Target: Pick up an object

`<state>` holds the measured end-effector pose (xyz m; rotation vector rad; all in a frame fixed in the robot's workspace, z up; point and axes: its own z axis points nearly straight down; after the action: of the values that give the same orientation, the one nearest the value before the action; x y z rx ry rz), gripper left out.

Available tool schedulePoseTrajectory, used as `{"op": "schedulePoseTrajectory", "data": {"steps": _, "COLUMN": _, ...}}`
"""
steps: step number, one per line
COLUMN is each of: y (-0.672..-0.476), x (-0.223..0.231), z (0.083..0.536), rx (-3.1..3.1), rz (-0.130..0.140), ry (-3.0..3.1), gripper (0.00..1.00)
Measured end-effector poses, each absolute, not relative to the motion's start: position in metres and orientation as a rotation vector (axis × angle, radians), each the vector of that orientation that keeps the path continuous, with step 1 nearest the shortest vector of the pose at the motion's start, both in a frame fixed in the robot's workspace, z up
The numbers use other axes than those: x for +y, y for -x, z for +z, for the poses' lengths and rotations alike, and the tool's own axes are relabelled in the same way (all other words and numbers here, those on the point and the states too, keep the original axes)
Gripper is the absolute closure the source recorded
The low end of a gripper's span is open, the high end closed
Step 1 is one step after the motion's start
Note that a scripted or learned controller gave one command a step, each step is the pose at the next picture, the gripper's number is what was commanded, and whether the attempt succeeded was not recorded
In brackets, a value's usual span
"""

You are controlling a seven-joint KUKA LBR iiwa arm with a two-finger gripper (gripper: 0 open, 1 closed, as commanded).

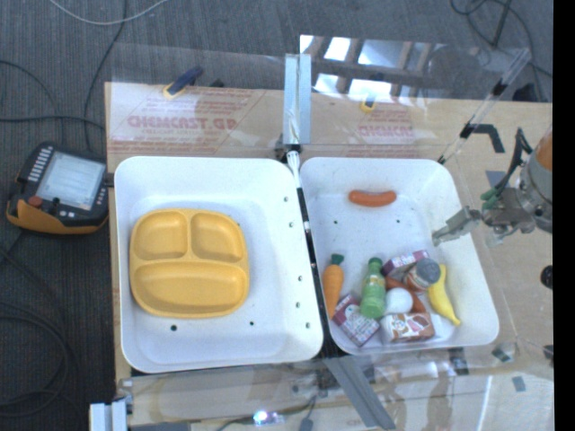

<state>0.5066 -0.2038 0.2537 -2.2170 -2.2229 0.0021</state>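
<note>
Seemingly empty gripper (449, 232), over right bin (467, 321)

In the right bin (454, 187), an orange sausage (372, 197) lay alone near the far wall. A carrot (333, 281), a green bottle (374, 289), a white egg (397, 301), a banana (443, 294) and small cartons (409, 328) crowded the near edge.

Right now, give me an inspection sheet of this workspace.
Surface: two shallow white bins side by side on a bench.
Job's things: orange toy sausage lying alone; orange carrot, green bottle, yellow banana and small cartons clustered at the right bin's near end.
Clutter: yellow three-compartment tray in the left bin.
Grippers: gripper over the right bin's right rim.
Cables: several on the floor.
Surroundings: orange handheld pendant, dark carpet.
</note>
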Motion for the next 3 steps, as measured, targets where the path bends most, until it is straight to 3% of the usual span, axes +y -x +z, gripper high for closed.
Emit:
{"op": "schedulePoseTrajectory", "data": {"steps": 1, "y": -0.571, "x": -0.199, "z": 0.21, "rx": -2.304, "rz": 0.004, "ry": 2.136, "gripper": 0.0}}
{"op": "schedulePoseTrajectory", "data": {"steps": 2, "y": -0.655, "x": -0.176, "z": 0.093, "rx": -2.314, "rz": 0.004, "ry": 2.131, "gripper": 0.0}}
{"op": "schedulePoseTrajectory", "data": {"steps": 3, "y": -0.654, "x": -0.175, "z": 0.102, "rx": -2.315, "rz": 0.012, "ry": 2.128, "gripper": 1.0}}
